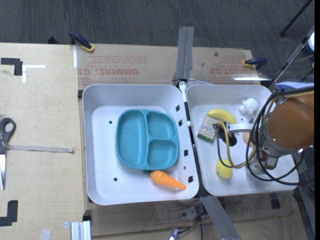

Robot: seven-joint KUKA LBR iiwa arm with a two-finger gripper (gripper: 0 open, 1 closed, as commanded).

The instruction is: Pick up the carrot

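One carrot [168,180] lies in left bin [90,149], just below the teal plate [147,139] | gripper [264,160] over right bin [260,186], far right side — well apart from carrot | gripper open or closed — cannot tell

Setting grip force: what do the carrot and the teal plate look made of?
The carrot is probably toy plastic or rubber: uniform orange, smooth, slight sheen. The teal plate is likely hard moulded plastic: even colour, rounded divider ridges, soft gloss. Neither is certain from above.
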